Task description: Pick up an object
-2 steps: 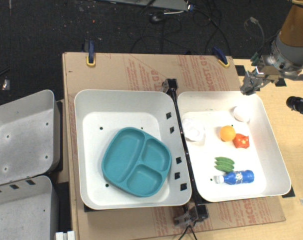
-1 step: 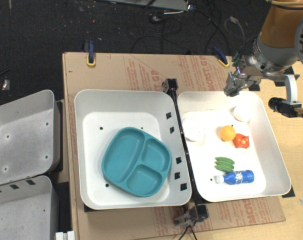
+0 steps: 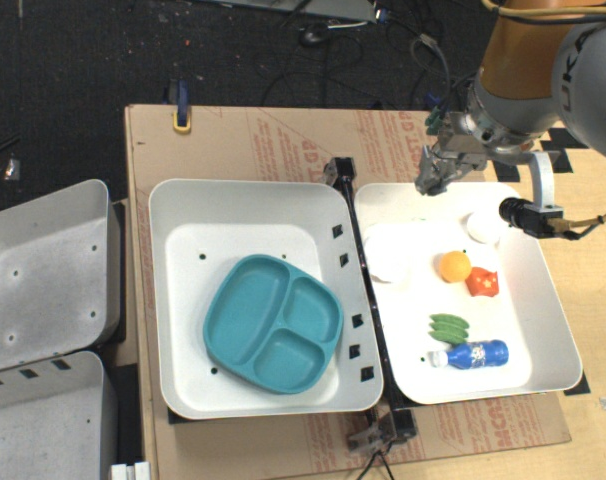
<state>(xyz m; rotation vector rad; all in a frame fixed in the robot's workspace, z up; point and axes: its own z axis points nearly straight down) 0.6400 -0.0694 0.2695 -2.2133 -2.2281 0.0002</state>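
orange ball (image 3: 454, 266) lies well below the claw (image 3: 433, 183); claw's state unclear.

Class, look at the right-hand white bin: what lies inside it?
Inside the right bin: an orange ball, a red piece, a green item, a blue bottle and two white round things. Nothing visible reveals what lies beneath them.

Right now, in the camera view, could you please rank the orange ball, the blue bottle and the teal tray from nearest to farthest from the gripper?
Measured from the gripper, at the right bin's far edge:
1. Orange ball, middle of the right bin.
2. Blue bottle, near edge of the right bin.
3. Teal tray, in the left bin.
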